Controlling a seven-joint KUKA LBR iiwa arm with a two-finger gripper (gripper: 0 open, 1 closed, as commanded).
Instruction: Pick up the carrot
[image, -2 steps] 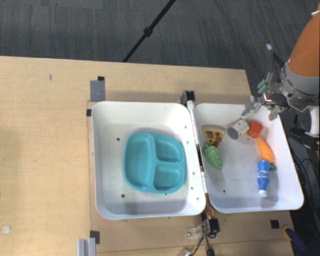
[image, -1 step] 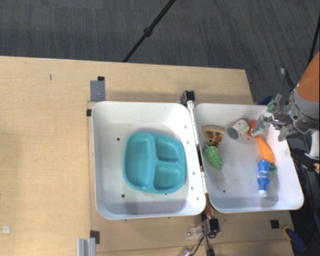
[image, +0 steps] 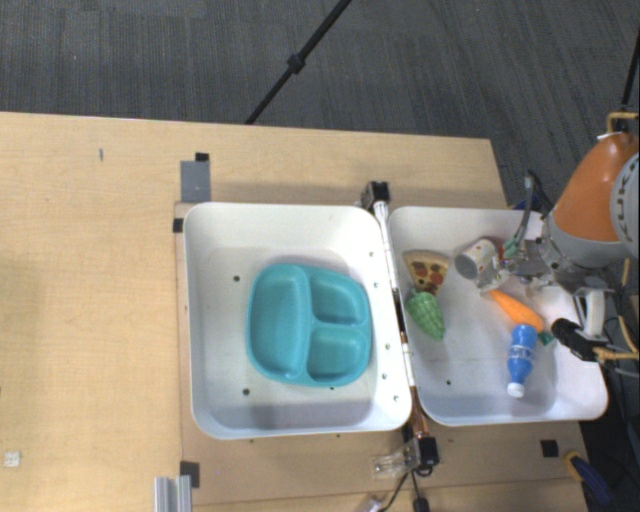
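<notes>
In the right bin the carrot lies slantwise between the green vegetable and the arm, just above the blue bottle, with the tool low over its upper end, its state impossible to tell.

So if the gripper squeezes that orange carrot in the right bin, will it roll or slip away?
Probably a bit of both. The orange tapered carrot lies flat on the smooth white right bin, so its round body could roll sideways when nudged. Its taper may let it squirt out lengthwise. It looks like stiff, light toy plastic, and the blue bottle lying close by might be bumped.
</notes>
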